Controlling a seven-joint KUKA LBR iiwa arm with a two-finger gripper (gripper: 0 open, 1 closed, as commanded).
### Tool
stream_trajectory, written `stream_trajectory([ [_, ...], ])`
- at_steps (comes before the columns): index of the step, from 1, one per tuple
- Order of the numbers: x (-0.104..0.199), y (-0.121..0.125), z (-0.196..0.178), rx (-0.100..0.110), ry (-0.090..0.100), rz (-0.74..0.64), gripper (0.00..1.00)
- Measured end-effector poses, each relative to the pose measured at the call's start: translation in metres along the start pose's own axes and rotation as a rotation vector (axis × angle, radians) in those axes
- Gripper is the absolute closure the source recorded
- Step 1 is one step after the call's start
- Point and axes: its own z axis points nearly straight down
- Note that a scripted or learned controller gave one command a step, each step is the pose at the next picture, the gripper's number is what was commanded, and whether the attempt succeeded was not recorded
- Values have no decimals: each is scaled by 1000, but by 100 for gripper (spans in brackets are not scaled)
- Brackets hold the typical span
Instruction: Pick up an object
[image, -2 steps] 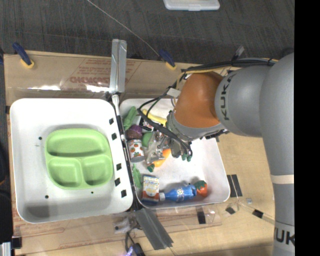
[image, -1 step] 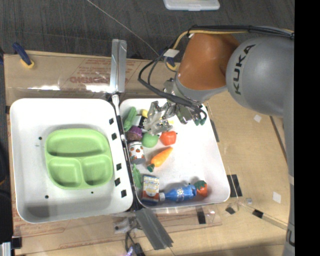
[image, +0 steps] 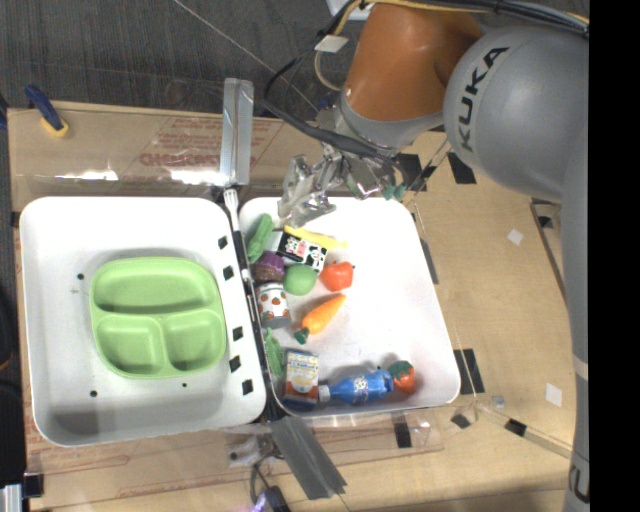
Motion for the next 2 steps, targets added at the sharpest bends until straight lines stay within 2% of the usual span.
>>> stream_trajectory([
  [2,-1,-1,-20,2,-3,-2,100],
])
